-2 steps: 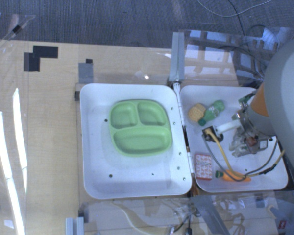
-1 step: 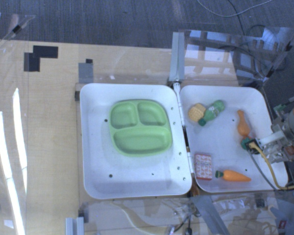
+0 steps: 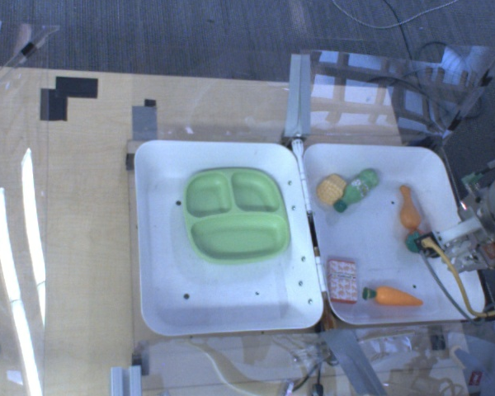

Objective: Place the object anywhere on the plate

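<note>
Bins sit side by side on the wooden bench (image 3: pixel 66 246), their inner rims touching along the middle. In the left bin (image 3: pixel 161 304) lies a green plate (image 3: pixel 236 214) with three compartments: two smaller ones along its far side and one long one along its near side. Nothing rests in any of the three.

All the loose things lie in the right bin (image 3: pixel 379 246). Near its far left corner a yellow corn cob (image 3: pixel 332 189) lies against a green bottle (image 3: pixel 356 188), the two touching. Toward the right wall an orange, pear-shaped toy (image 3: pixel 408 209) lies tilted, and just below it sits a small dark green piece (image 3: pixel 413 242), too small to identify. Along the near edge a small red-and-white packet (image 3: pixel 342 280) lies flat, and just beside it a carrot (image 3: pixel 393 297) rests on its side — green top pointing left toward the packet, tip pointing right.

At the bin's right wall the gripper (image 3: pixel 466 242) reaches in over the rim, with a yellow cable looping below it. It sits close to the dark green piece and the orange toy, but whether it holds anything or how it is set cannot be told from this angle.
</note>
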{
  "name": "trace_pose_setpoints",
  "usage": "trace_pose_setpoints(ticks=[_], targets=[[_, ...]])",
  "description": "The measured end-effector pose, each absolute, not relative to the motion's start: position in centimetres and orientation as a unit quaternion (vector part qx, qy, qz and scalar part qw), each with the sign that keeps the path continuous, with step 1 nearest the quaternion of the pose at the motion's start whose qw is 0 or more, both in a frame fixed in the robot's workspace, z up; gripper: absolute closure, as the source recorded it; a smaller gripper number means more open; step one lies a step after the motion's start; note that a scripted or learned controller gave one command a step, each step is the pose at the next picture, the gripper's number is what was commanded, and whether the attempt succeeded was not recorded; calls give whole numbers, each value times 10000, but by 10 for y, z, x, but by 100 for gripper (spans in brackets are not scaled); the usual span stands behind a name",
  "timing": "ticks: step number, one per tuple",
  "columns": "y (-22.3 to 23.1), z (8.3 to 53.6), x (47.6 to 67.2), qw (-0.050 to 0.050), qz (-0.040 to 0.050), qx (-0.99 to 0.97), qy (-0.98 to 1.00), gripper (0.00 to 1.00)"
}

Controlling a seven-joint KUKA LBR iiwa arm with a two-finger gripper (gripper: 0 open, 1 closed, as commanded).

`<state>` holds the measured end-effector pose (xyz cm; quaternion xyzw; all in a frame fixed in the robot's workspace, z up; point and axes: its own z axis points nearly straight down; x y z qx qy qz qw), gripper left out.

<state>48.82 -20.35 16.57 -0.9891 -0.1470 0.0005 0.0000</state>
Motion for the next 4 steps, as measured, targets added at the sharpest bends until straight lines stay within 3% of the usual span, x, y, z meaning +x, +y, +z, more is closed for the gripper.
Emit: trace_pose_setpoints(ticks=[1,2,3,4], targets=[[-115,112,486,13,14,-9943,-1070,100],[-177,137,487,0,-3,-9607,-2777,100],[-121,121,487,15,9,-9849,-1730,100],[-182,138,487,4,1,-9946,-1035,100]])
